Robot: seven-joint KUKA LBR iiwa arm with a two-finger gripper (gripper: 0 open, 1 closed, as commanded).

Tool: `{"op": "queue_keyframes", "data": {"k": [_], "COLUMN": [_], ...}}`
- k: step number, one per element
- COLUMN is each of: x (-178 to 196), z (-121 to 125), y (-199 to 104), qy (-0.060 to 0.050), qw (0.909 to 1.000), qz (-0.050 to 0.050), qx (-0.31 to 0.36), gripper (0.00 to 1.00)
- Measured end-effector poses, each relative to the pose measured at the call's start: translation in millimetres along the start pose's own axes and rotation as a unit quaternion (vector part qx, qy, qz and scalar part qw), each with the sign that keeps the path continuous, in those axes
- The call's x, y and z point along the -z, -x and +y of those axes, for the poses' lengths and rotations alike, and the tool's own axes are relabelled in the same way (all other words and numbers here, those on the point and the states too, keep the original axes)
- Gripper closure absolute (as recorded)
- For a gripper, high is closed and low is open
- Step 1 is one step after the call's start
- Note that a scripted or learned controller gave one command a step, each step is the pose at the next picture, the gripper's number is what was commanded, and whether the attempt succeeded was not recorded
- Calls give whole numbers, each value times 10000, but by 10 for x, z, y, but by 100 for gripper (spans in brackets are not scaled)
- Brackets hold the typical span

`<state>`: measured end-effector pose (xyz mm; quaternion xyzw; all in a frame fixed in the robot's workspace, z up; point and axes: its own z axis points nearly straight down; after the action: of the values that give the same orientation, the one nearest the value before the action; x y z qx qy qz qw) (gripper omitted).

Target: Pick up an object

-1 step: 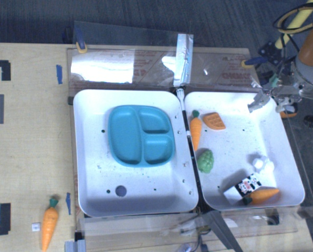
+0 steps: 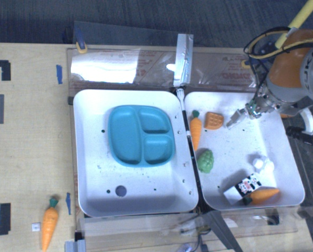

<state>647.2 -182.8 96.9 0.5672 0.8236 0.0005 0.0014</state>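
The gripper (image 2: 239, 116) hangs over the right bin (image 2: 282, 146) (whether open or closed, I cannot tell). The orange waffle piece (image 2: 214, 121) lies just beside it, toward the carrot (image 2: 195, 131).

Even bright overhead light, strong glare on the clear sheet (image 2: 120, 67) behind the left bin (image 2: 88, 156), soft shadows, slightly soft focus.

Orange waffle-like block (image 2: 214, 121) lying flat in right bin, just left of gripper (image 2: 234, 119), apart.
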Motion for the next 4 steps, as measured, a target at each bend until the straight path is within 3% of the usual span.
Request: {"op": "queue_keyframes", "data": {"k": [1, 2, 3, 4], "x": [660, 1015, 539, -7], "z": [46, -261, 250, 320], "y": [383, 332, -647, -665], "qy": [11, -2, -12, 3], "qw": [9751, 9822, 9619, 9740], "qz": [-16, 4, 29, 5], "qx": [2217, 1876, 2735, 2267], "gripper": [0, 0, 0, 0]}}
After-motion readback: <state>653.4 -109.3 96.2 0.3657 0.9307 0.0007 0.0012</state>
